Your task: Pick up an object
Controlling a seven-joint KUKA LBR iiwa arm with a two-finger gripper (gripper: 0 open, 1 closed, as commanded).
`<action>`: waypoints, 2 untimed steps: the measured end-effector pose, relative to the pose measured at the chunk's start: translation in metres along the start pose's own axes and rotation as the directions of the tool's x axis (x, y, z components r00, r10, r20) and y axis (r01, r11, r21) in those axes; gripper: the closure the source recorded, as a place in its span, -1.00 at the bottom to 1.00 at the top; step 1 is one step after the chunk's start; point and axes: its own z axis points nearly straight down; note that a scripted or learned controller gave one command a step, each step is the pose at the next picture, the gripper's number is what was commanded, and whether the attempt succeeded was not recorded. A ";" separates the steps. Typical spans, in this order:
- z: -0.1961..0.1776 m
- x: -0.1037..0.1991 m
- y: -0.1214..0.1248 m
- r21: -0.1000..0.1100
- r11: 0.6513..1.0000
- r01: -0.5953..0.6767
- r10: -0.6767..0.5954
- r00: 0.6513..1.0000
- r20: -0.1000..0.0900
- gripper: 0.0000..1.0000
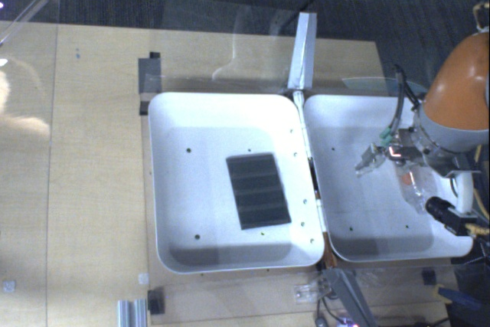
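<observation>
A dark grey ribbed rectangular pad point(259, 191) lies flat in the middle of the left bin point(176, 165), turned slightly off square. My gripper point(373, 158) hangs over the right bin point(344, 126), near that bin's middle, low above its floor and well to the right of the pad. Nothing shows in its grasp. The orange band of the arm point(463, 88) sits above it at the right. Something small, clear and glassy point(412, 188) seems to lie on the right bin's floor just below the wrist; its shape is hard to make out.
A metal divider post point(302, 53) rises at the back between the bins. Black cable and connector parts point(448, 214) hang by the right bin's right rim. The wooden bench point(84, 165) stretches to the left of the bins.
</observation>
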 end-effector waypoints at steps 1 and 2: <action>0.040 -0.080 0.020 -0.002 1.000 -0.023 0.023 1.000 0.002 -1.00; 0.065 -0.096 0.039 -0.057 0.998 -0.001 0.002 1.000 0.025 -1.00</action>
